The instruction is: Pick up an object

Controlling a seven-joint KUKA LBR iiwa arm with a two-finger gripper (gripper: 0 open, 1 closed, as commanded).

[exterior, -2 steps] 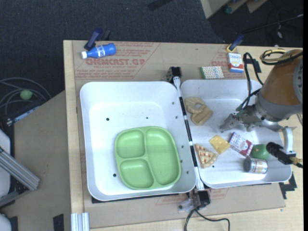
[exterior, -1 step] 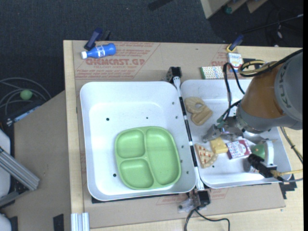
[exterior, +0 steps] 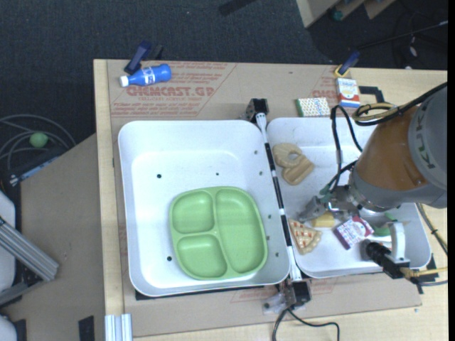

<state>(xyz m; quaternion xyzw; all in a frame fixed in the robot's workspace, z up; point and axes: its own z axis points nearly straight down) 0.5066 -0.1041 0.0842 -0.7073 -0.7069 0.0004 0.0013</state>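
Gripper (exterior: 318,209) low in right bin (exterior: 321,258), just above yellow piece (exterior: 325,221) beside waffle (exterior: 306,237); open or clenched, cannot tell. Best descend plumb, centre on one item, clear of purple packet (exterior: 350,232).

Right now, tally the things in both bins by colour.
Green: 1, divided plate
Tan: 1, heart-shaped piece
Orange-brown: 1, waffle wedge
Purple: 1, packet
Yellow: 1, small piece, partly hidden
Total: 5
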